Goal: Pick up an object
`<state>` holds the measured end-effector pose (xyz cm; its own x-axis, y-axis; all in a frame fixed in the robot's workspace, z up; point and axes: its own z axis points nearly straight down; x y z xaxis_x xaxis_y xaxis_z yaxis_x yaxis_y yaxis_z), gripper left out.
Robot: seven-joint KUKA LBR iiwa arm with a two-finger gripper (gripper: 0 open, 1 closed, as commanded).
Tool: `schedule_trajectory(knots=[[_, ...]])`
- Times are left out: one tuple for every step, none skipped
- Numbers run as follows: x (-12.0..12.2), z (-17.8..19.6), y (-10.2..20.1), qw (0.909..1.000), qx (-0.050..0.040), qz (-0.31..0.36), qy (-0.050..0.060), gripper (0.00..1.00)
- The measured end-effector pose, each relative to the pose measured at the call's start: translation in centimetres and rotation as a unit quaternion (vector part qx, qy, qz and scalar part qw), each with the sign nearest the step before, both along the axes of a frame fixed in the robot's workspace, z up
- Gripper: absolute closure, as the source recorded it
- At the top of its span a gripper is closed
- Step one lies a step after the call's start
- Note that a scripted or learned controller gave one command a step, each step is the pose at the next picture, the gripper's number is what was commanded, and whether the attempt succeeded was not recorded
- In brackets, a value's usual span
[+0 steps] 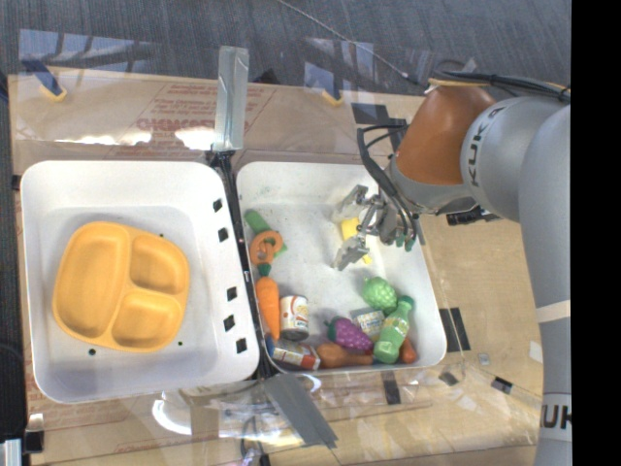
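Table [116,115] is brown board under clear film with glare streaks, set on dark ribbed flooring [146,8]; two shallow white bins sit side by side on it, touching along a black divider strip. Left bin [39,202] carries one yellow divided plate [120,285], lying flat, left of centre, bare white floor on all sides of it. Right bin [291,178] is crowded along its left wall and near edge: a green-and-orange toy [263,242] by the left wall, an orange carrot [268,305] just below it, a small can [294,315] beside the carrot, then purple grapes [351,335], a green bumpy fruit [380,292] and a green bottle [392,336] toward the near right corner — pieces touching or overlapping there. The upper middle of this bin is bare white, speckled. The arm [505,173] enters from the right over the bin's right rim; the hand [357,229] hangs in the upper right part of the bin, fingers spread apart, with a small yellow object [348,229] at the fingertips — cannot tell whether it is gripped or merely lies beneath. Green fruit lies near, below the hand, apart from it.
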<state>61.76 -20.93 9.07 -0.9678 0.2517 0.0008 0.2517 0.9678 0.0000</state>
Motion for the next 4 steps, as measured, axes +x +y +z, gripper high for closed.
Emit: schedule_trajectory(knots=[[0.4,1.6,0.0,1.0,-0.0021,0.002,-0.005,1.0],[0.4,1.5,0.0,1.0,-0.002,0.002,-0.005,0.0],[0.5,0.1,7.1,0.9999,0.0014,-0.011,0.0,0.0],[0.9,0.4,1.6,0.9981,-0.001,0.062,-0.003,0.0]])
